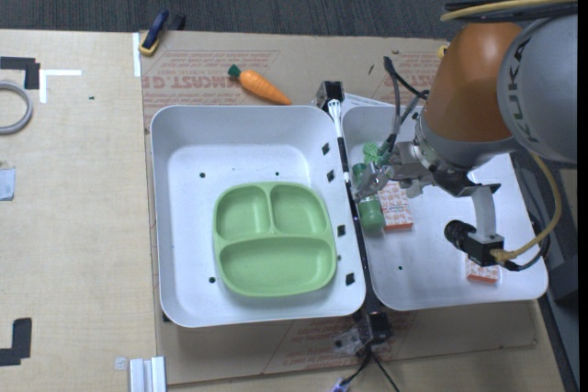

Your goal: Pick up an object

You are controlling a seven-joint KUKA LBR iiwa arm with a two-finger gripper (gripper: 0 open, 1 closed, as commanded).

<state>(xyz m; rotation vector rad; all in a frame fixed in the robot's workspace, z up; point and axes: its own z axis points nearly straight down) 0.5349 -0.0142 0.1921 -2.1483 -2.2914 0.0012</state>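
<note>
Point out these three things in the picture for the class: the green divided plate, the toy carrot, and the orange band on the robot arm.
green divided plate (274,239): camera view, centre ridge.
toy carrot (262,85): camera view, orange body.
orange band (473,87): camera view, curved top.

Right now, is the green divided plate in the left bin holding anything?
Empty. The green divided plate lies flat in the left bin, right side up, and all three compartments show bare green.
</note>
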